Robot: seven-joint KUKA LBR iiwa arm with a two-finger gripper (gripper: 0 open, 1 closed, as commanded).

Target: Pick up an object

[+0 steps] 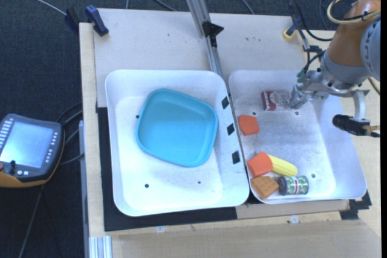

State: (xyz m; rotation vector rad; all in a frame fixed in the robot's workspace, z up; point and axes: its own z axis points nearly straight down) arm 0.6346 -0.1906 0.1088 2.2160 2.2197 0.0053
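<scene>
Light: bright, even, from overhead
Shadows: soft, faint under the blue plate [177, 127]
Glare: white bins [121, 87] look slightly washed out
Sharpness: mild softness overall; dark floor [36, 39] is grainy

I count two white bins [121, 190], one blue plate [176, 127], two orange blocks [248, 124], one yellow corn piece [282, 164], one waffle-like piece [264, 187], one small can [294, 185], and one red-and-white packet [273, 100].

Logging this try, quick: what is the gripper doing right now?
Gripper: down in the right bin beside the red-and-white packet; open or shut cannot be told.
</scene>
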